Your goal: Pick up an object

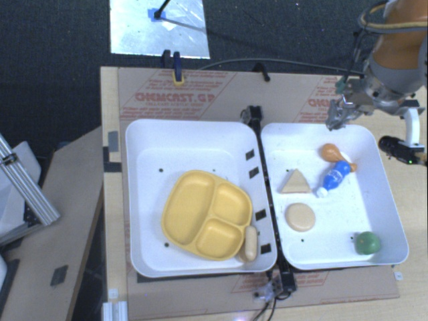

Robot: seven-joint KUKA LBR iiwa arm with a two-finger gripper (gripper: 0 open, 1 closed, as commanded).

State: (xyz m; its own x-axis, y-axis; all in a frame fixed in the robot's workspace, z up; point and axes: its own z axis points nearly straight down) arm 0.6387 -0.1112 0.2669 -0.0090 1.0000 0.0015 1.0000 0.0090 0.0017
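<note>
The right bin (384, 179) holds several small objects: an orange drumstick-shaped piece (331, 152), a blue and white bottle (334, 177), a tan triangular wedge (295, 181), a round beige disc (300, 217) and a green ball (366, 243). My gripper (336, 120) hangs over the bin's back rim, above and just behind the orange piece, with nothing seen between its fingers. The grey arm with its orange band (400, 29) comes in from the upper right.
The left bin (144, 179) holds a yellow divided tray (207, 214), and a pale sausage-shaped piece (250, 243) lies by the tray's front right corner. A black clip divider (257, 172) joins the bins. A shiny sheet (159, 17) lies at the back.
</note>
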